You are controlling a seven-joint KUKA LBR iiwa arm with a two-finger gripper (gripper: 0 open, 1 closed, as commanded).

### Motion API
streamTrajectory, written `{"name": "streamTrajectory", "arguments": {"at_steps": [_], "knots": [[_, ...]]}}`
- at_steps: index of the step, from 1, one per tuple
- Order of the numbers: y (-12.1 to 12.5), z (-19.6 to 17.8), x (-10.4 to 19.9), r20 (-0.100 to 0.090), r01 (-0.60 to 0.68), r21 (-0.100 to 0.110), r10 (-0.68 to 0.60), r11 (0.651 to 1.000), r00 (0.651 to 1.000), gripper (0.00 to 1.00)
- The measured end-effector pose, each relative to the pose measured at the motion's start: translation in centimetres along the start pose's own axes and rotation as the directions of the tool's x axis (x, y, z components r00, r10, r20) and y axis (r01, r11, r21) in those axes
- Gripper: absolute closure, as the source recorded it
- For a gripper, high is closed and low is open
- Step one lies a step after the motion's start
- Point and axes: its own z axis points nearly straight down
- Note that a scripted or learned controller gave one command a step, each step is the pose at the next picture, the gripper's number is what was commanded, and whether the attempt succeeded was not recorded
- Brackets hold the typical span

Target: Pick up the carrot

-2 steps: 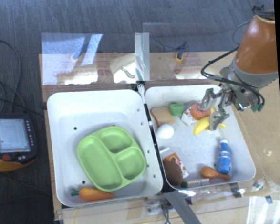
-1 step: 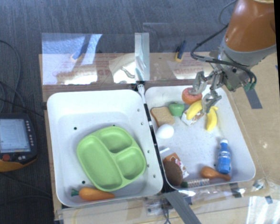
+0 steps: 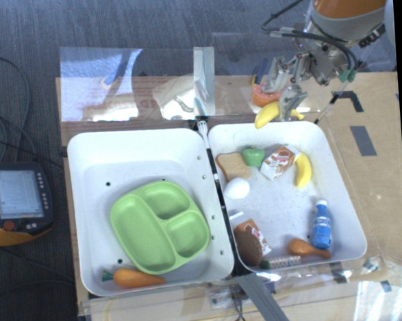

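The carrot (image 3: 135, 278) lay at the near edge of the left bin (image 3: 91, 157), just beside the green tray (image 3: 159, 225). The gripper (image 3: 287, 97) hovered beyond the right bin (image 3: 340, 181), well apart from it; you could not tell its state. You needed to cross over, align with the carrot's length, and descend clear of the tray.

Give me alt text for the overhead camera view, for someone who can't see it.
An orange carrot lies at the near edge of the left white bin, beside a green divided plate. The grey arm's two-finger gripper hovers beyond the right white bin's far rim, near a yellow banana lying there.
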Motion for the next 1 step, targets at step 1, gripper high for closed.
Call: {"name": "streamTrajectory", "arguments": {"at_steps": [1], "knots": [[2.16, -3.19, 2.33, -0.002, 0.053, 0.001, -0.053, 0.999, 0.999, 1.00]]}}
